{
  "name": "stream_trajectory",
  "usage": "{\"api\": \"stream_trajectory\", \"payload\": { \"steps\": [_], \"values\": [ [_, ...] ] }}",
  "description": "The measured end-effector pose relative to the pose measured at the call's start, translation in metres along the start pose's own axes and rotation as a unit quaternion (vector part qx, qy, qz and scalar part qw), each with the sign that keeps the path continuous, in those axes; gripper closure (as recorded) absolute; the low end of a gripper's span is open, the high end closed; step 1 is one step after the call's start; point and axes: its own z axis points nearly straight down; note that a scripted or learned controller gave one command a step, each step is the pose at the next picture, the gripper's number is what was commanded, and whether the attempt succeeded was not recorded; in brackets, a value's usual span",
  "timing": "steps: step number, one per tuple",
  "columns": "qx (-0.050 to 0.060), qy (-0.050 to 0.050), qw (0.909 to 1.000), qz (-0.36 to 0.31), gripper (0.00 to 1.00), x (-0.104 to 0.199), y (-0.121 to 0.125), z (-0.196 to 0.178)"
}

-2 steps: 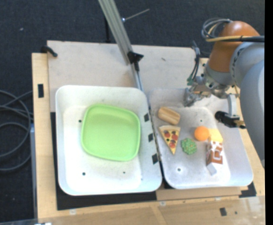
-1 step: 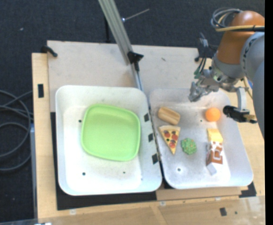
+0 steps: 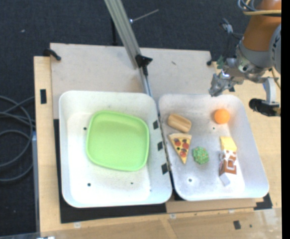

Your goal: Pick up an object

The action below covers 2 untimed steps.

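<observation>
Lying on a pale wooden bench [image 3: 110,66] over dark carpet: two shallow white bins. Resting in the left bin [image 3: 70,183]: a smooth green square plate [image 3: 118,140]. Hovering over the right bin's [image 3: 254,183] far edge, touching nothing: the gripper [image 3: 218,87], opening impossible to tell. Sitting near it, an orange ball [image 3: 222,116]; nearer, a bread roll [image 3: 179,122], pizza slice [image 3: 181,147], knobbly broccoli [image 3: 200,155], yellow wedge [image 3: 228,144], small carton [image 3: 228,166], print unreadable.

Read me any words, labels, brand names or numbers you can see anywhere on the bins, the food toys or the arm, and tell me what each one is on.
No text can be read in this view.
The small carton in the right bin carries red and white print, too blurred to read.
The green plate, pizza slice and arm show no lettering.
</observation>
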Motion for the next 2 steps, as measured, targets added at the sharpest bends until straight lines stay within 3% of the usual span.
{"api": "stream_trajectory", "payload": {
  "steps": [1, 2],
  "values": [
    [0.002, 0.000, 1.0000, 0.000, 1.00, -0.001, 0.001, -0.025],
    [0.003, 0.001, 1.0000, -0.002, 1.00, 0.053, -0.023, -0.030]
  ]
}}
